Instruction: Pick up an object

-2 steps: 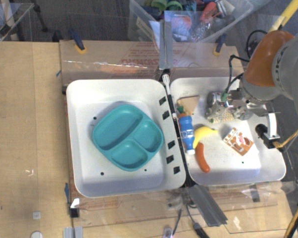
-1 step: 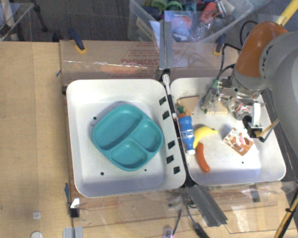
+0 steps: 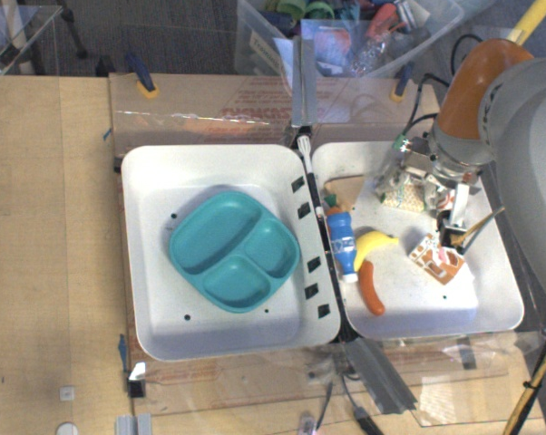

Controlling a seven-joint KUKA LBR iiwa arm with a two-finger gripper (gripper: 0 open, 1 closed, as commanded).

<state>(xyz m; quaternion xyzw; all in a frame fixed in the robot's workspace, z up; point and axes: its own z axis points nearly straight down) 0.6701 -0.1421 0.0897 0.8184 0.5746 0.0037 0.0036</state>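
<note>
My gripper (image 3: 416,181) hangs over the back of the right bin (image 3: 491,311), just above a small patterned pad (image 3: 402,196). The wrist hides its fingertips. Lower in that bin lie a blue and white tube (image 3: 342,241) against the left wall, a yellow banana (image 3: 375,243), an orange-red sausage-shaped piece (image 3: 371,290) and a small brown and white box-like toy (image 3: 439,258). The left bin (image 3: 151,324) holds a teal divided plate (image 3: 233,249).
A clear tub of mixed toys (image 3: 346,12) stands behind the bins. A divider with black clips (image 3: 311,243) separates the two bins. The arm's grey body (image 3: 527,116) covers the right bin's back right corner. Wooden bench lies to the left.
</note>
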